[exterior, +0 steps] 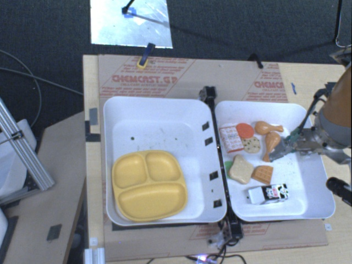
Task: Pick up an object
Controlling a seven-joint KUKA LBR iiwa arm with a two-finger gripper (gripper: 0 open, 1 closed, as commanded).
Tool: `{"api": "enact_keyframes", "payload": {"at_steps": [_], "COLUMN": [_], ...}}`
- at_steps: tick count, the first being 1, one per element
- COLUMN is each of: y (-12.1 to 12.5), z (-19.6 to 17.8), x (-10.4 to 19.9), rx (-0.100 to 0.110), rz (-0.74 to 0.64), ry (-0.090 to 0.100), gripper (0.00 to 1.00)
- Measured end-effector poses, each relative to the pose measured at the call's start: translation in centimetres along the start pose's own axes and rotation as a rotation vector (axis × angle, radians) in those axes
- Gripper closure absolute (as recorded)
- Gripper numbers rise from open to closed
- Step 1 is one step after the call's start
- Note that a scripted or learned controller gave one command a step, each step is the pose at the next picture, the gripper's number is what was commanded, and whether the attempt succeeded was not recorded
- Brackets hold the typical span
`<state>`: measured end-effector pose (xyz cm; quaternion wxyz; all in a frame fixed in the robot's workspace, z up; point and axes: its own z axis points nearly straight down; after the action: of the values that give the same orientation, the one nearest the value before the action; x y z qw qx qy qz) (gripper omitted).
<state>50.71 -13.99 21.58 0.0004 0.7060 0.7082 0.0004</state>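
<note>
- Two shallow white bins sit side by side on my table: the left bin and the right bin.
- Left bin: a yellow divided plate lies in its lower left part, with three compartments.
- Right bin: the small play-food pieces are gathered in its left and middle part.
- A red-and-white card-like piece lies nearest the divider, with a round red piece touching its upper right corner and a speckled cookie just beside it.
- Two orange drumsticks lie near the top: the upper drumstick lies roughly level, and the lower drumstick runs down at a slant.
- Below these, a pale bread slice sits just beside an orange waffle piece.
- A small black-and-white carton lies on its side toward the front of the right bin.
- My arm reaches in from the right, and my tool sits low over the right bin, its tip just beside the lower drumstick's bottom end.
- I cannot tell whether my tool is open or closed, nor whether it touches the drumstick; nothing is visibly gripped.
</note>
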Motion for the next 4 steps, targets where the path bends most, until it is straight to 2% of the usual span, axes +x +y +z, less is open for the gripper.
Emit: {"api": "enact_keyframes", "payload": {"at_steps": [1, 2, 3, 4], "y": [-2.3, -2.0, -1.9, -1.1], "z": [13.2, 13.2, 12.1, 2.6], "x": [2.2, 5.8, 5.6, 9.4], "rx": [0.008, 0.001, -0.002, -0.010], "rz": [0.002, -0.003, 0.001, -0.006], "ry": [0.004, 0.002, 0.001, 0.001], "gripper": [0.00, 0.00, 1.00, 1.00]}}
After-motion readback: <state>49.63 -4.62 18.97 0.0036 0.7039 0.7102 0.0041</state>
